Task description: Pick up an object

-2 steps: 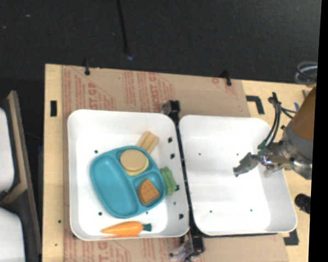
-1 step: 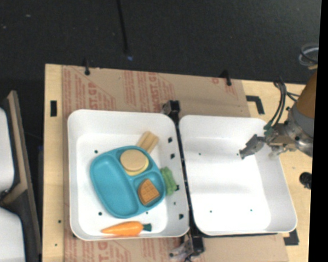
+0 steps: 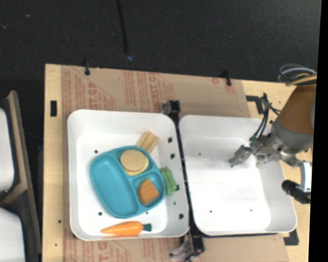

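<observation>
Two shallow white plastic bins sit side by side on a cardboard-covered wooden bench [image 3: 117, 87]. The left bin [image 3: 78, 150] holds all the loose items. A turquoise plastic divided tray [image 3: 113, 186] lies at its centre. A round tan disc resembling a biscuit [image 3: 135, 160] rests in the tray's compartment at 1 o'clock. A brown square waffle-like piece [image 3: 148, 192] rests in the compartment at 4 o'clock. A pale wooden block [image 3: 148, 140] lies just beyond the tray's rim at 1 o'clock, touching or nearly touching it. A small green piece [image 3: 168, 180] sits against the tray's edge at 3 o'clock. An orange toy carrot with a green top [image 3: 127, 228] lies at 6 o'clock of the tray, near the bin's lower wall and apart from the tray.

The right bin [image 3: 231, 213] has the grey arm with its orange band [image 3: 297, 115] reaching in from 3 o'clock. The two-finger gripper [image 3: 240, 157] hangs over the bin's 12 o'clock half, pointing toward 9 o'clock. Whether its fingers are spread or closed cannot be told at this resolution, and nothing is seen between them. It is well apart from every item in the left bin.
</observation>
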Robot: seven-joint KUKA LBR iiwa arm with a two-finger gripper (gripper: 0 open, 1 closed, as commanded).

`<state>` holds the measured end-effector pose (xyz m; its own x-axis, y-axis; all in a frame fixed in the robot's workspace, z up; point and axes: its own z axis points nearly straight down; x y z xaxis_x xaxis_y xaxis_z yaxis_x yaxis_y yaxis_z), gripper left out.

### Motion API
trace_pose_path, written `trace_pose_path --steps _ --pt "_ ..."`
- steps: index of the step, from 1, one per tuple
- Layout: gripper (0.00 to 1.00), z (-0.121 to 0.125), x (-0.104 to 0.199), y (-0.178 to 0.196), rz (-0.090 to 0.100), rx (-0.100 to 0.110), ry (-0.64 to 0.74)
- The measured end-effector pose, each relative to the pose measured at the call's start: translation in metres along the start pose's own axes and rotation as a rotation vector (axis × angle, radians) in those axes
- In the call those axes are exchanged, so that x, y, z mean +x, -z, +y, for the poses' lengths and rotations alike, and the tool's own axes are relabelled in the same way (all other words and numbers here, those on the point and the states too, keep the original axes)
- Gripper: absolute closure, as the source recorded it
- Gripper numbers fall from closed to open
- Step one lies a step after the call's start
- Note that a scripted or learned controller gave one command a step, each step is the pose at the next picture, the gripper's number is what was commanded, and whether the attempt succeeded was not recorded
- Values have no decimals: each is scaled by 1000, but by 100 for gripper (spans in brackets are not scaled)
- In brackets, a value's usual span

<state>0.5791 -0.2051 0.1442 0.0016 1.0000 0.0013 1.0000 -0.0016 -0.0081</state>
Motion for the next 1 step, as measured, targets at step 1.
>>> trace_pose_path --steps 1 --pt "0 42 -5 -46 0 -5 2"
